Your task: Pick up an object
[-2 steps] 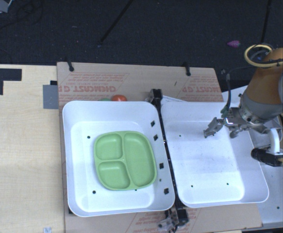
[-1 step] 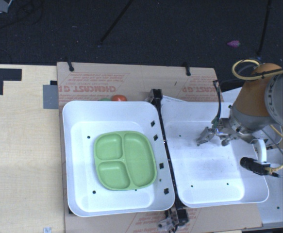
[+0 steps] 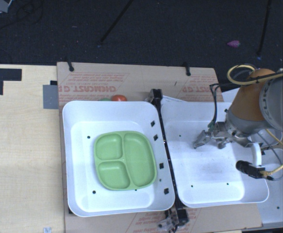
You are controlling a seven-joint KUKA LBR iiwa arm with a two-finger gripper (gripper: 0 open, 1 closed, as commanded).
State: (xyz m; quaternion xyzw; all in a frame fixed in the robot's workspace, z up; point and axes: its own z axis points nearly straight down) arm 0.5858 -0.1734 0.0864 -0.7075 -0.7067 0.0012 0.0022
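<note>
A light green divided plate [image 3: 125, 159] lies flat in the middle of the left bin [image 3: 78, 130]. My gripper [image 3: 203, 139] hangs low over the floor of the right bin [image 3: 209, 176], in its upper middle part, pointing left. Nothing shows in its grasp. The arm's grey and orange wrist [image 3: 250, 106] rises behind it at the right.
A small red object [image 3: 118, 98] and a bit of green [image 3: 105, 99] lie on the cardboard just behind the left bin's far rim. A black divider [image 3: 163, 149] runs between the two bins. Cables hang by the arm at the right bin's right side.
</note>
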